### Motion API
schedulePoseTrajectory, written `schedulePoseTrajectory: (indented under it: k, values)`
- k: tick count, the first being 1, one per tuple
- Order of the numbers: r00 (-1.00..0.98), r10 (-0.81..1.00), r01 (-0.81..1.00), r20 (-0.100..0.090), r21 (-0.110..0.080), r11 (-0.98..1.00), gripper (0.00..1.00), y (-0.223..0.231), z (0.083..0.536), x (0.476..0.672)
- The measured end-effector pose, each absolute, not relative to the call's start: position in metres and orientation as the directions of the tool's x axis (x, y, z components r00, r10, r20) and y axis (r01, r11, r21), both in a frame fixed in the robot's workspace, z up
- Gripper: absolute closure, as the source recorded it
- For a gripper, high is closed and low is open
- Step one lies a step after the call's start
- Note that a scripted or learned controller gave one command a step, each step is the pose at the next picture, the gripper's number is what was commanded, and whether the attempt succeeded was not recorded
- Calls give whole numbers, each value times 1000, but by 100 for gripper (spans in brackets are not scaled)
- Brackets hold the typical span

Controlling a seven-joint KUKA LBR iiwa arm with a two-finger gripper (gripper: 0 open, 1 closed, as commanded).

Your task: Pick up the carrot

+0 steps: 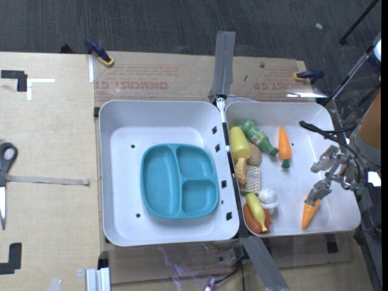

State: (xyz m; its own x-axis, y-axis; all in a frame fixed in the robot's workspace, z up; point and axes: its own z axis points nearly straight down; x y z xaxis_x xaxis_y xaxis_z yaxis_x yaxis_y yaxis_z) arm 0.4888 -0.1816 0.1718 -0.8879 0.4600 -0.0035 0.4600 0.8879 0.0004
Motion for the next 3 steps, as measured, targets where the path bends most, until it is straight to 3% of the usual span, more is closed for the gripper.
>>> schedulePoseTrajectory:
  k: [1, 2, 3]
  values:
    - [-854, 520, 520, -3, 1, 854, 0, -166, 92, 483]
    - [-856, 518, 518, -8, 1, 856, 100, -166, 101, 485]
    - [-697, 717, 717, -4, 2, 697, 100, -125, 160, 488]
